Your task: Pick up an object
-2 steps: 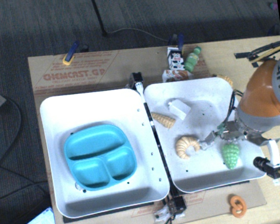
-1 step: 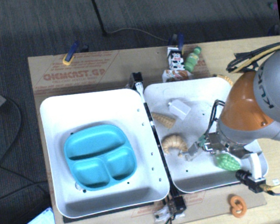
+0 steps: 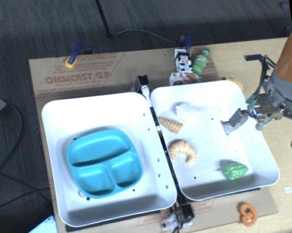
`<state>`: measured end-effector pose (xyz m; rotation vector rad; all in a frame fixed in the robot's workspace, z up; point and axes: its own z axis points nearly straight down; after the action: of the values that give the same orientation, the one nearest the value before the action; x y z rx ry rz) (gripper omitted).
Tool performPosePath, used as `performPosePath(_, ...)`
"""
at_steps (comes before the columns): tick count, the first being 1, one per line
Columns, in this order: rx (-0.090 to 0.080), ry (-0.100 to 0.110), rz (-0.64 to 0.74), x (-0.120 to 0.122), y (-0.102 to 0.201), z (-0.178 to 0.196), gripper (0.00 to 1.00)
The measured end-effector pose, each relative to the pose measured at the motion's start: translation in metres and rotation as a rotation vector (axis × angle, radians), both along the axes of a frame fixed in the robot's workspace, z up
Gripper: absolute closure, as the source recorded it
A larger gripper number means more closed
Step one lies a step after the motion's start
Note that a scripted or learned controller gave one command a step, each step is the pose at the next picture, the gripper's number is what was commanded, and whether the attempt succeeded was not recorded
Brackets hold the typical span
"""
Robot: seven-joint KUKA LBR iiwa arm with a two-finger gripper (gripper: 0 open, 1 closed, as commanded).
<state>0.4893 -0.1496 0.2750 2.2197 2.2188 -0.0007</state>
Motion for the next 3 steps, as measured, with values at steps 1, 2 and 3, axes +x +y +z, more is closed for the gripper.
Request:
performPosePath(1,0.002,0.005,-0.001,-0.007,-0.058,-0.116,0.0)
performPosePath(2,0.003,0.004,0.001,-0.006,-0.02,-0.141,0.0)
performPosePath(3,0.003,0.004,0.001,-0.006,0.015,-0.158,0.0)
